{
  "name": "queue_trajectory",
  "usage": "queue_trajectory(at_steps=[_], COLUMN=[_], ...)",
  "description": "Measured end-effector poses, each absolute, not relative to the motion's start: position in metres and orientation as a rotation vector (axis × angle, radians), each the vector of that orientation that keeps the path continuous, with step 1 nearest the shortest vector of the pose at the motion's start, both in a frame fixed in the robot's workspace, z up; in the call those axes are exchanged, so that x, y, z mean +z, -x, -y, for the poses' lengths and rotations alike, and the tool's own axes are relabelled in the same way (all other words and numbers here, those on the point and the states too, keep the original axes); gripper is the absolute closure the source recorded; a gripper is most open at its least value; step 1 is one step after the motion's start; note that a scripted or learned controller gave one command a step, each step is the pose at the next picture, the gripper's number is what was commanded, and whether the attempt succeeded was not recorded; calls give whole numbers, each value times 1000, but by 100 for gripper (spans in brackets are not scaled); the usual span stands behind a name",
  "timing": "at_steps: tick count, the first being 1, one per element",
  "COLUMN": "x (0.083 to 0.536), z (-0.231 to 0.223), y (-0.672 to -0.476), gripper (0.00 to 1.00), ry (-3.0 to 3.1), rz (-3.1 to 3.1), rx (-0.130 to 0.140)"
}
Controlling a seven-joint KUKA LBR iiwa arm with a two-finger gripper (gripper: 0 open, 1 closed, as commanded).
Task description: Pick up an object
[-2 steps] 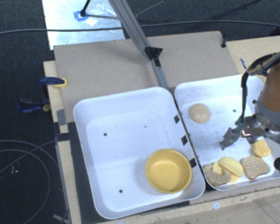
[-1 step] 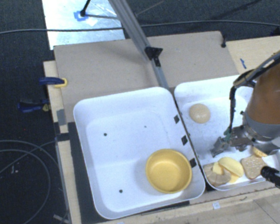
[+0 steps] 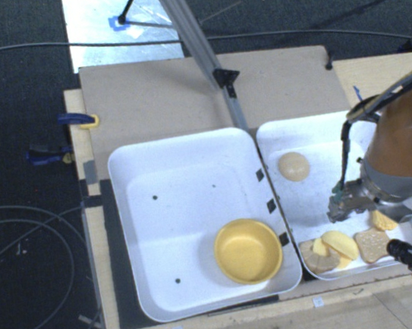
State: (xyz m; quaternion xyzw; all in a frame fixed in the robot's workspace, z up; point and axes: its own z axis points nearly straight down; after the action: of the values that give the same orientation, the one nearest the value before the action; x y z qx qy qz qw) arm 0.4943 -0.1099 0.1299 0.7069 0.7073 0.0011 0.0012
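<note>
Two shallow white plastic bins, the left one point(image 3: 151, 206) and the right one point(image 3: 305, 137), sit on a tan cardboard sheet point(image 3: 165, 97) over a dark grey carpeted floor point(image 3: 1, 75), the left bin speckled with a few small black dots. A round yellow bowl point(image 3: 248, 250) lies in the left bin, while the right bin shows a pale beige round bun-like piece point(image 3: 294, 167), pale yellow curved pieces point(image 3: 338, 243) and a light brown toast-like slice point(image 3: 371, 245). The grey arm with its orange band point(image 3: 406, 145) ends in a dark grey gripper point(image 3: 344, 207), and a blue and yellow clamp point(image 3: 77, 120) marks the sheet's left edge.

A robotics lab — clamped bench point(image 3: 180, 95), loose floor cables point(image 3: 19, 249), tripod leg point(image 3: 190, 32).
</note>
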Motion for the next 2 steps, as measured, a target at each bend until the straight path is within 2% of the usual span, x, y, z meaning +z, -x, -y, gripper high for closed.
queue_trajectory(at_steps=[2], x=[218], z=[117], y=[-503], gripper=[100], ry=[-2211], rz=[-2222], rx=[6])
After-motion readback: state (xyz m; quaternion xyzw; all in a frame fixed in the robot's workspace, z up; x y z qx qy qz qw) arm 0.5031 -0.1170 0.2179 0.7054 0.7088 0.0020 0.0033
